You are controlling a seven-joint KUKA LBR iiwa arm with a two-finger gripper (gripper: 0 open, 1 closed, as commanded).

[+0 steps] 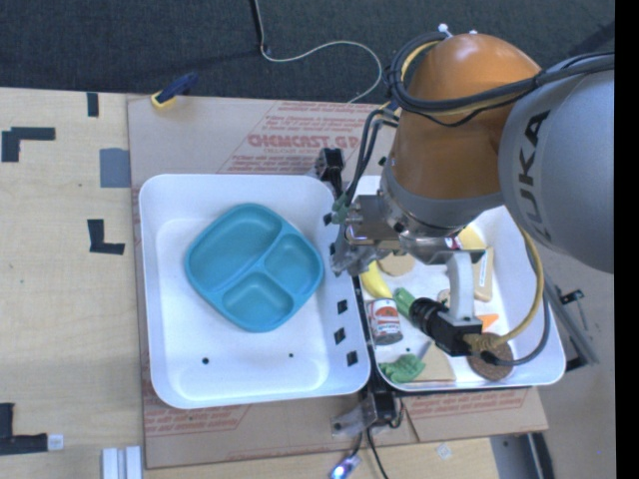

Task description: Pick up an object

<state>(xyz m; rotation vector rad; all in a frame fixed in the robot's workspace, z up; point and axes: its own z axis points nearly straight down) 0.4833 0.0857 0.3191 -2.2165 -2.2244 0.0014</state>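
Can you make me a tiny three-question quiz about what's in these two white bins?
1. True or false: the blue plastic divided plate lies in the left white bin.
2. Which bin is the grey and orange arm hanging over? A) left B) right C) neither
3. Fill in: the small tin can with the red label lies next to a yellow ______ toy.

Key
1. True. The plate has three compartments and sits alone there.
2. B. The arm hangs over the right white bin, which holds a pile of small toys.
3. Banana.
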